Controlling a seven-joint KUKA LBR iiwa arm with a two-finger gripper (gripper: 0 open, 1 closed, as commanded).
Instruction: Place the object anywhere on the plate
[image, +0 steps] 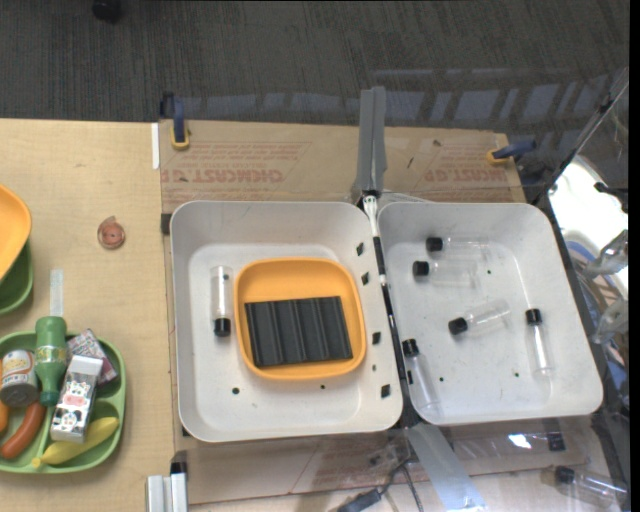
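- The left bin (190, 400) holds one clear vial (219, 298) with a black cap, lying along the 12-to-6 line just beside the plate, at its 9 o'clock
- The orange plate (298, 274) sits in the middle of that bin, with a dark ridged insert (300, 332) covering most of its floor; I judge any spot on it counts, so I aim for the centre to keep a rolling vial off the rim
- The right bin (570, 395) holds more capped vials, well apart from each other: one (455, 245) at 11 o'clock of the bin, one (485, 318) near its centre, one (540, 345) at 3 o'clock
- I judge the step in hand is still the pick: come down across a vial's length, not along it, and close on the clear body, not the cap
- I cannot tell whether my gripper is wide, narrow or holding anything, nor how far the vials lie from it; since I reach in from 3 o'clock, the right bin's vials should lie nearest
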